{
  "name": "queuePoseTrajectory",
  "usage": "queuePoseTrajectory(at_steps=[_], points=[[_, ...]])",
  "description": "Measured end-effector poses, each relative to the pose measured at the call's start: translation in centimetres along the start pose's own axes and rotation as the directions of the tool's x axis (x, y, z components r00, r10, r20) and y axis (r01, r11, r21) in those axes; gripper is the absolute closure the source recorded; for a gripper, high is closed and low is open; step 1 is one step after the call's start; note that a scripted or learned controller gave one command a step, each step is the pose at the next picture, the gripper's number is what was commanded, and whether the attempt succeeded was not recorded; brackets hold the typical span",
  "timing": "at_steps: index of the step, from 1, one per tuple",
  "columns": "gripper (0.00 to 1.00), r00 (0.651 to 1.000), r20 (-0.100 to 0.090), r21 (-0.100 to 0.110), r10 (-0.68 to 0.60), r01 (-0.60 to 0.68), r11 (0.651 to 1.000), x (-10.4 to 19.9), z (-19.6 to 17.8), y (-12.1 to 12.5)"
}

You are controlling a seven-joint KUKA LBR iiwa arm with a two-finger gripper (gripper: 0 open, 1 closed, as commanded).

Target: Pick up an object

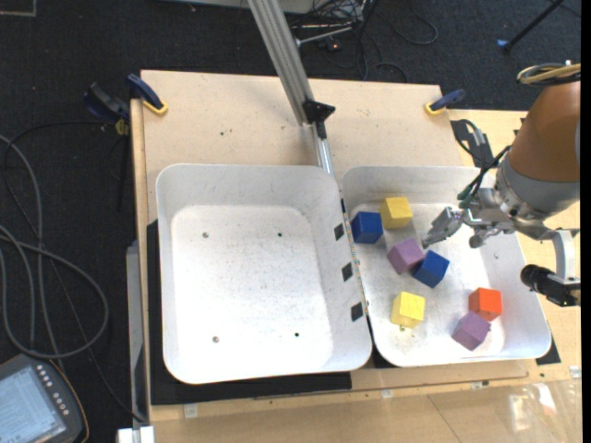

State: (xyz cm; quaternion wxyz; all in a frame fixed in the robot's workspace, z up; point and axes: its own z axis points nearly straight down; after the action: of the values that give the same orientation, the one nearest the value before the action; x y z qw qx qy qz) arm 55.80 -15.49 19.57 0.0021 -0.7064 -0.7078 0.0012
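In the right bin (517, 340), right of frame centre, the claw (454, 225) hovers with fingers spread and nothing between them, just above a blue cube (431, 268) touching a purple cube (404, 256), so closing may nudge both away.

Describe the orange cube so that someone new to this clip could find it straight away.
Look in the right bin, the one holding all the cubes. Go to its near right corner, where the orange cube sits just behind a purple cube. It is the one orange cube there; the others are yellow, blue or purple.
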Motion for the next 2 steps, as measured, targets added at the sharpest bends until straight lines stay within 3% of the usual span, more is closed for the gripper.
queuePoseTrajectory(at_steps=[1,2], points=[[0.00,1.000,0.001,-0.004,0.002,-0.002,1.000,0.0,-0.2,0.1],[0.00,1.000,0.000,0.002,0.003,-0.003,1.000,0.5,6.0,-0.5]])
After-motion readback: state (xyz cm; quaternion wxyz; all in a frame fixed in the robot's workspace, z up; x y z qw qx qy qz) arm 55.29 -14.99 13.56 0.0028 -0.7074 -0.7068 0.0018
